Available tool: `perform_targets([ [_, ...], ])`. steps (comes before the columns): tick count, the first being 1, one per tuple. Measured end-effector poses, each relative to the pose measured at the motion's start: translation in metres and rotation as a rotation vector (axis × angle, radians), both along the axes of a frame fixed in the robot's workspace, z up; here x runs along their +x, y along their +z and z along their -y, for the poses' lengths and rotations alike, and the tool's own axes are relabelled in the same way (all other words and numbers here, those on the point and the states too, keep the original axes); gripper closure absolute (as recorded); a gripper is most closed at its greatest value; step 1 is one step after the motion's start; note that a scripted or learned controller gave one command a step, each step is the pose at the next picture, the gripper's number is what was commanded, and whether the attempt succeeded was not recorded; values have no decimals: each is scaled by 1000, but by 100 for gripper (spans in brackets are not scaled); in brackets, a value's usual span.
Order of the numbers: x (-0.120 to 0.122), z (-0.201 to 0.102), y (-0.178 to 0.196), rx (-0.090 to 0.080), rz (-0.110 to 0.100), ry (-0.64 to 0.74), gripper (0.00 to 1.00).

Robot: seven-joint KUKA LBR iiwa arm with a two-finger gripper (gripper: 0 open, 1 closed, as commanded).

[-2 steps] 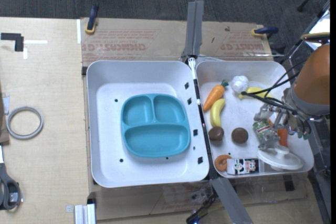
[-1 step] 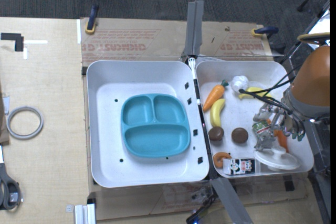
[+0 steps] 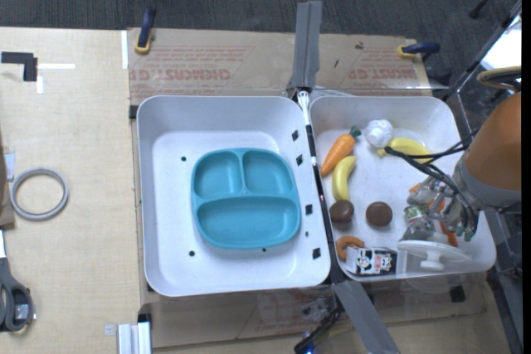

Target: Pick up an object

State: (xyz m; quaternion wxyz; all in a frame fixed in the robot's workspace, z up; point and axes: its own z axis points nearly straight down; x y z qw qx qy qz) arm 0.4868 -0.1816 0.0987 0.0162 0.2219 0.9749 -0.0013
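The arm's gripper (image 3: 431, 215), its grip state impossible to tell, hangs over the lower right of the right bin (image 3: 465, 133), while the nearest object, a brown ball (image 3: 379, 214), lies just left of it, free.

Surface (image 3: 66, 261): pale wood-grain top, with a brown printed cardboard sheet (image 3: 216, 62) laid across its far side under two shallow white bins, the left bin (image 3: 158, 203) and the right bin (image 3: 440, 116) touching side by side. On the bare wood at left lie a grey ring (image 3: 37, 193), a pair of scissors (image 3: 14, 304) at the near edge, and a small black bracket (image 3: 23, 62).
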Motion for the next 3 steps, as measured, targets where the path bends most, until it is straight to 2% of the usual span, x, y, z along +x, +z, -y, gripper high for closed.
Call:
perform_targets([
  [1,97,-44,-7,12,-28,-174,0],
  [2,98,-44,3,9,-25,-171,100],
  [3,98,-109,94,13,-26,-214,100],
])
